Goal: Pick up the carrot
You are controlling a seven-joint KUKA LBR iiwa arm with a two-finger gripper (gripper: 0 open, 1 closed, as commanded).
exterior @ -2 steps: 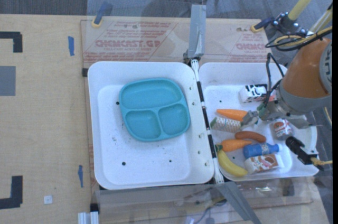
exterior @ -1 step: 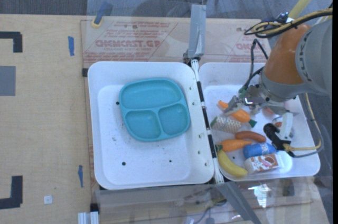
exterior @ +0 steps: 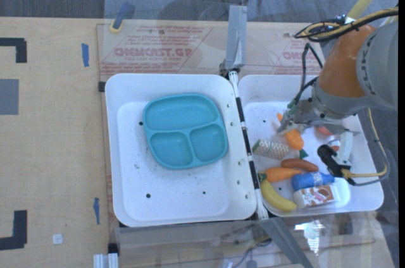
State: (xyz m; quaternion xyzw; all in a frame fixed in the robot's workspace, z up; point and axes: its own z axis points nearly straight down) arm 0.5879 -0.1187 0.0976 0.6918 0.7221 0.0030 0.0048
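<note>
carrot [exterior: 283, 173]: lies flat in right bin [exterior: 367, 197], between corn cob [exterior: 272, 148] and banana [exterior: 277, 196] | likely light, stiff, smooth plastic; take across mid-shaft | hand [exterior: 292, 123]: low above bin, near an orange piece [exterior: 293, 139], opening cannot be told | left bin [exterior: 120, 134]: blue divided plate [exterior: 185, 131]

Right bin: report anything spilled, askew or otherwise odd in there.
Nothing is spilled or damaged. The toy food lies crowded in the right bin: carrot, banana, corn, sausage, a carton lying flat. The claw is just above them.
</note>
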